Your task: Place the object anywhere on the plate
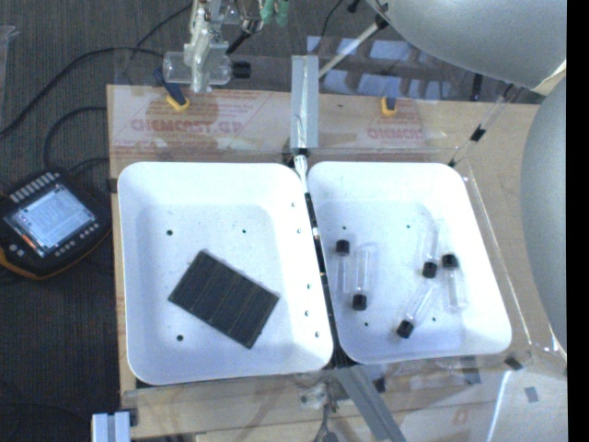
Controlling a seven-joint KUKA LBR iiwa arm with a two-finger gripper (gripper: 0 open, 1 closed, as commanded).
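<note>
A dark, ribbed rectangular plate [224,298] lies flat and turned at an angle in the left bin [147,201], toward its front. Several clear vials with black caps lie scattered in the right bin [396,187]. One vial [361,277] is near the bin's left side, a pair [444,272] lies toward the right, and another [414,315] rests near the front. The arm's grey body [469,12] looms over the top right corner, well above the bins.
A metal divider post [304,99] stands behind the seam between the bins. A clamp-like fixture with cables [201,53] sits at the back left. On the floor to the left lies a hand-held pendant [48,219]. The arm's bulk [557,210] also fills the right edge.
</note>
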